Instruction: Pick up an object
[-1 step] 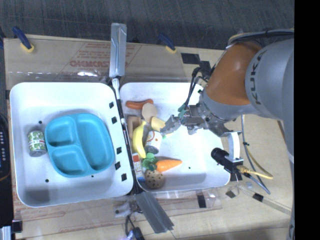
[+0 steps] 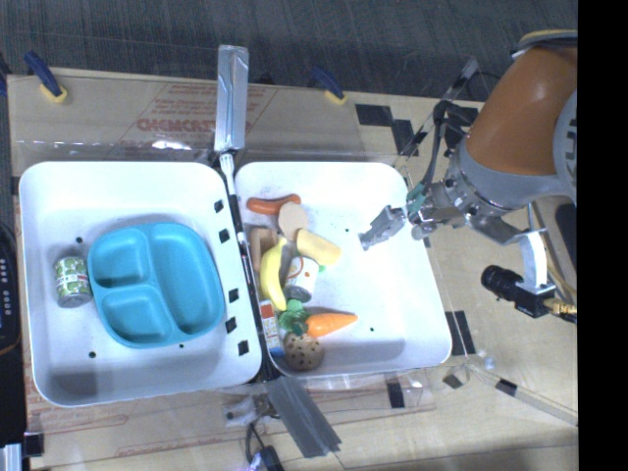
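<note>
Banana (image 2: pixel 272 275) in right bin, well left of gripper (image 2: pixel 376 231).

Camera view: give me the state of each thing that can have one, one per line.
Gripper: over the right bin, holding nothing visible.
Blue divided plate: flat in the left bin, compartments bare.
Can: on its side beside the plate.
Banana: lying in the toy food pile.
Carrot: lying flat.
</note>
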